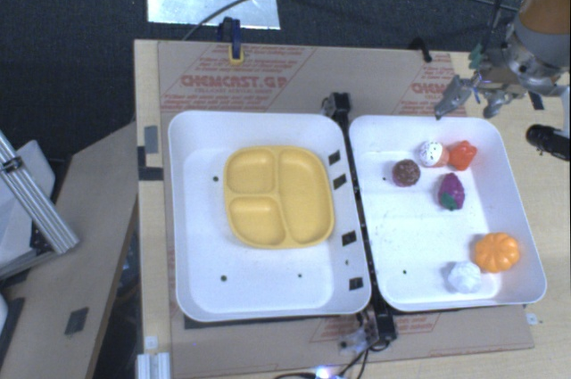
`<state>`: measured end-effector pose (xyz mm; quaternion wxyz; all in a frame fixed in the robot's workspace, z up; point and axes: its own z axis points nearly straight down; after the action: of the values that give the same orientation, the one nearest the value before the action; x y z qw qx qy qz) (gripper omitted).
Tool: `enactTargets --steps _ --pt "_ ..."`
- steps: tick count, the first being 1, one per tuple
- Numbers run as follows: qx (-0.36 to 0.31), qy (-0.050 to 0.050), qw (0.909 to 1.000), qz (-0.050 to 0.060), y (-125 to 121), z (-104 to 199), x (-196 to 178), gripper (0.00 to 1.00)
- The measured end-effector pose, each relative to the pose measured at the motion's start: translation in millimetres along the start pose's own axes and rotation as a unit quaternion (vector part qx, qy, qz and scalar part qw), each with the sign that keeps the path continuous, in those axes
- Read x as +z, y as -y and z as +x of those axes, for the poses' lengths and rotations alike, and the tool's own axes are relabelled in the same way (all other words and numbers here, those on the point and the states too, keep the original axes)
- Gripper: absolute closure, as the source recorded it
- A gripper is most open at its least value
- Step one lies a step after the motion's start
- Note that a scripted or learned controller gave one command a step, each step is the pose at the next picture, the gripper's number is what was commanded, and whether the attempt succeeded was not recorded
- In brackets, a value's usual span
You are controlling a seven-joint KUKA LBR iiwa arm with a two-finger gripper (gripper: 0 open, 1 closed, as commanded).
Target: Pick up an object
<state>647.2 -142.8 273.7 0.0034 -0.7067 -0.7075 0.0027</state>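
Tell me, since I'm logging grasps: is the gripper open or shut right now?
Open. The gripper hovers above the right bin's far edge with its two fingers spread apart and nothing between them.

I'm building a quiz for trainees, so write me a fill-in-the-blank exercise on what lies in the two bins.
1. The yellow divided plate lies in the ____ bin as the camera sees it.
2. The divided plate has ____ compartments.
3. The white bin on the right holds the orange pumpkin near its ____ right corner, by the white ball.
4. The gripper is over the right bin's ____ edge.

Missing words: left; three; near; far
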Motion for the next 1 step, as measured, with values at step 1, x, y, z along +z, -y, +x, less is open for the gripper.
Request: enactTargets --steps 1 --pt "-0.001 0.001 1.0 -0.005 -1.7 0.3 -6.6 0.0"
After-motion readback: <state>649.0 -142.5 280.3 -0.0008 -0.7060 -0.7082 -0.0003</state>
